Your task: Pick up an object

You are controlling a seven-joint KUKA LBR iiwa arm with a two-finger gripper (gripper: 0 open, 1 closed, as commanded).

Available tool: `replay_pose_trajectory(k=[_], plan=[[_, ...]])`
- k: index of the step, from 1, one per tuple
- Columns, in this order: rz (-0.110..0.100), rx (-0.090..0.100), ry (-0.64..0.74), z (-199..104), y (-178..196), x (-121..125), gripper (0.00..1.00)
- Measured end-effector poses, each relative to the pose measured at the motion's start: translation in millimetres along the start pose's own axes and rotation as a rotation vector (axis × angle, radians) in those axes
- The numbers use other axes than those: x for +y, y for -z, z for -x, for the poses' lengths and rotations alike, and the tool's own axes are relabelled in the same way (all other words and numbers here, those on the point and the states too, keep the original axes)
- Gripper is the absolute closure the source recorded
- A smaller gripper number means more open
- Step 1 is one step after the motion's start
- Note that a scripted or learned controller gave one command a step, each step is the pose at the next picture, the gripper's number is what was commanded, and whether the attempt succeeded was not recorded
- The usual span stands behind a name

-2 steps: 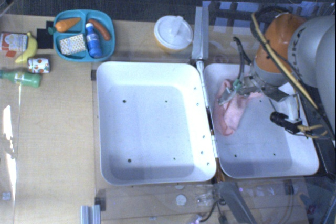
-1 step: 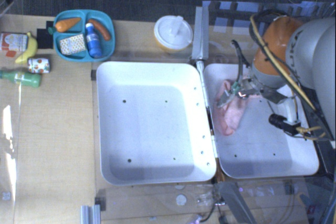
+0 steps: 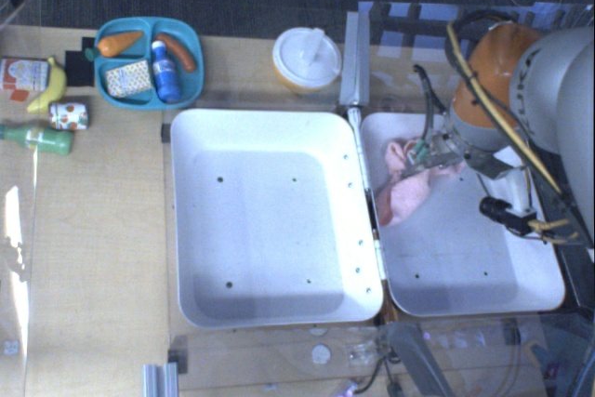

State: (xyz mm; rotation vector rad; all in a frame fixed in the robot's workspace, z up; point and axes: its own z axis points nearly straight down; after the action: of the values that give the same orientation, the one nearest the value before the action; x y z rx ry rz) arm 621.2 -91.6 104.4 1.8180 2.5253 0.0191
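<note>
Pink cloth [image 3: 406, 189] lies crumpled in the right bin [image 3: 483, 284], in its upper-left part, close to the wall shared with the left bin [image 3: 270, 218]. Claw [image 3: 435, 153] sits at the cloth's upper right edge, touching or just over a raised fold; cannot tell whether it is apart, together or clamped on fabric, since the wrist and cables hide that spot. Judgement on handling: light, limp, not fragile, will drape and stretch rather than lift as one piece; not slippery, but a thin pinch could pull free. Best hold looks like a bunched ridge near the middle of the heap, where several layers stack, not a loose single-layer edge. Rest of the surface holds a blue tray [image 3: 149, 60] and a lidded cup [image 3: 307, 58], well apart from the cloth
</note>
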Motion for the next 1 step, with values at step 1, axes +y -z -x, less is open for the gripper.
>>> replay_pose_trajectory(k=[1], plan=[[-0.001,0.000,0.000,-0.2,-0.1,-0.1,0.00]])
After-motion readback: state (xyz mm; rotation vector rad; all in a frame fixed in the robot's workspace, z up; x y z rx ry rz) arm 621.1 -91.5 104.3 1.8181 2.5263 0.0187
